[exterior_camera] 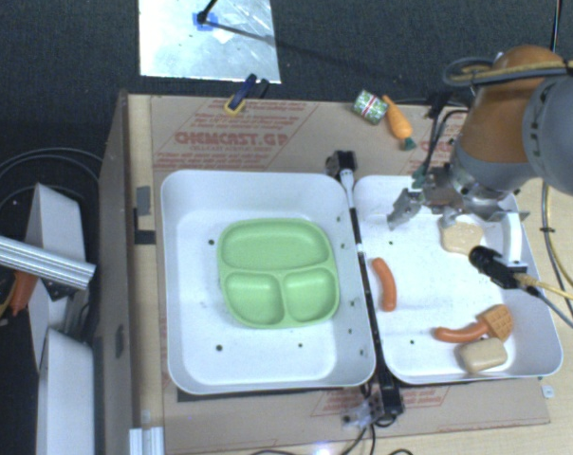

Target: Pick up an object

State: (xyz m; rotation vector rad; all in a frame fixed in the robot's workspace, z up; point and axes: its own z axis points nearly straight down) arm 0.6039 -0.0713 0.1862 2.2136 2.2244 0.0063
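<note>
My gripper (423,214) hangs over the far part of the right bin (543,349), open, with nothing between its fingers. Just below and right of it lies a pale beige food piece (460,236). An orange sausage (386,283) rests near the bin's left wall. Along the near right side are a second, curved sausage (457,332), a waffle-like brown piece (498,321) and a beige bread piece (482,354). The arm comes in from the upper right.
A green divided plate (277,273) sits in the left bin (187,349). Behind the bins, a small can (370,105) and a toy carrot (398,119) lie on the cardboard, with a blue and yellow clip (244,93) further left.
</note>
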